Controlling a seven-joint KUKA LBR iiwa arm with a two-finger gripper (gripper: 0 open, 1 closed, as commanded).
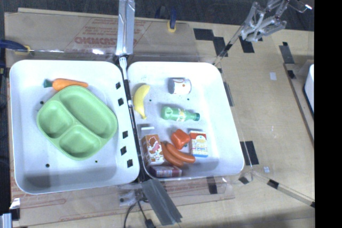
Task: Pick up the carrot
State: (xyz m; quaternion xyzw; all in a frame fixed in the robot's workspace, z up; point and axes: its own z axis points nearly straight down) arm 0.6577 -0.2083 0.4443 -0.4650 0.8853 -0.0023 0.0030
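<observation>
The carrot [69, 83] lies in the left bin [26, 168], touching the upper edge of the green plate [77, 121]. The tool [259, 26] sits above the counter [267, 115], well apart from both bins, past the right bin's [227, 141] far corner. Its state cannot be told.

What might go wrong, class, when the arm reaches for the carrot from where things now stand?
1. The carrot lies in the left bin, touching the far rim of the green divided plate; closing fingers could catch the plate or push the carrot away.
2. The gripper sits beyond the right bin, so the arm must cross over the banana and green bottle; a low path could knock them.
</observation>
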